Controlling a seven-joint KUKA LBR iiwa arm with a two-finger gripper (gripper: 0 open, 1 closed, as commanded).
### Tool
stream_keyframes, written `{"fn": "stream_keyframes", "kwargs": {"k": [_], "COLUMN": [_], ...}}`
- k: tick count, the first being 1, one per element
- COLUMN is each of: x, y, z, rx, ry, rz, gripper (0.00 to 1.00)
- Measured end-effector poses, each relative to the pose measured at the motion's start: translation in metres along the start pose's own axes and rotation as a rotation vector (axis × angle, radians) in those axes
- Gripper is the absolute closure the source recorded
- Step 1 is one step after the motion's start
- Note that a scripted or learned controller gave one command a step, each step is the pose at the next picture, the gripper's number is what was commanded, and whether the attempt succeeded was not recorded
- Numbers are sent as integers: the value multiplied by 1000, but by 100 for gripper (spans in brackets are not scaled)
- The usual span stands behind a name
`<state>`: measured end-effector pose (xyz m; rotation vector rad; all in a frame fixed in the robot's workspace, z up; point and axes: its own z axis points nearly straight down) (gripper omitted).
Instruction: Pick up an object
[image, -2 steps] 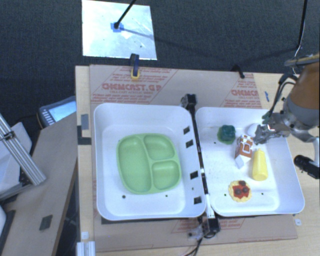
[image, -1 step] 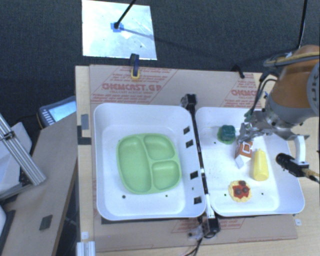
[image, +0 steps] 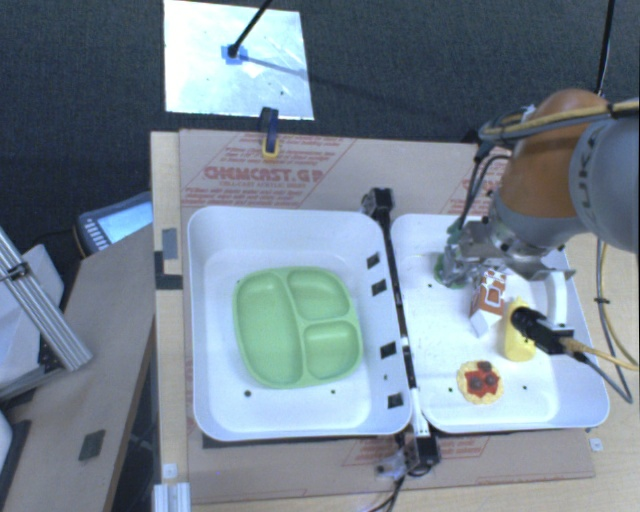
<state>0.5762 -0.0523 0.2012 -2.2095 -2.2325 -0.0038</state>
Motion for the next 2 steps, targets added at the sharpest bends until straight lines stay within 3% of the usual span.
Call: {"fn": "stream_keyframes", "kwargs": {"k": [2], "x": [114], "y": [2], "z": [-21], "rx": [-1], "ry": [0], "rz": [-1], "gripper": [100]}}
